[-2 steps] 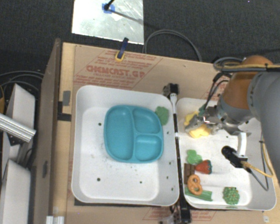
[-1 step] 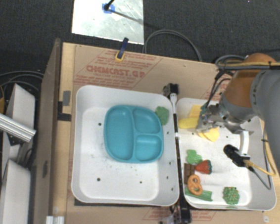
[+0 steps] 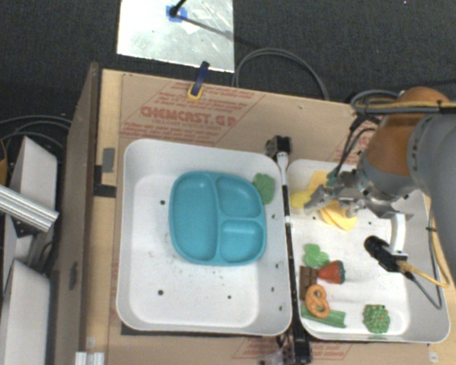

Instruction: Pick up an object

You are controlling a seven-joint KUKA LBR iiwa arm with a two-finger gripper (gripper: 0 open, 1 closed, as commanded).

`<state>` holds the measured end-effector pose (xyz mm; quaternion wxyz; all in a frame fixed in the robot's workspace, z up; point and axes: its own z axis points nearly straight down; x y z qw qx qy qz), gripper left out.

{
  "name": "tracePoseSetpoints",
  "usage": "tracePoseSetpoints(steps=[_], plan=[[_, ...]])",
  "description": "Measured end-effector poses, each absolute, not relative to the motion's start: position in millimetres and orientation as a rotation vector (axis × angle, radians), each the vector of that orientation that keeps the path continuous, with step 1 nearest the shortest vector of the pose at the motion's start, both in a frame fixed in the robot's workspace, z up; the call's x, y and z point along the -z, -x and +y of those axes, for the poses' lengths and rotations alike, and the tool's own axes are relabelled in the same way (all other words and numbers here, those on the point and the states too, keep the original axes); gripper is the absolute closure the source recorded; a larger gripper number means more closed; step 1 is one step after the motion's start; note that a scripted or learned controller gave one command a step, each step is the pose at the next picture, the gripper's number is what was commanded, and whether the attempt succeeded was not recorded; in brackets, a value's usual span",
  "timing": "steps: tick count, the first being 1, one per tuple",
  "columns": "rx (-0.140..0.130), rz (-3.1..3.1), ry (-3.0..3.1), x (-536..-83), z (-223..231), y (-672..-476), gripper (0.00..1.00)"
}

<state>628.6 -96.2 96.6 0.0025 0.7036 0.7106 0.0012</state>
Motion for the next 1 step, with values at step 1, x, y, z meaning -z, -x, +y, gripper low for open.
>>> tracePoseSetpoints(steps=[1], plan=[[0.034,2.26,-2.233,-92.7,-115.5,-662.5,0.0]])
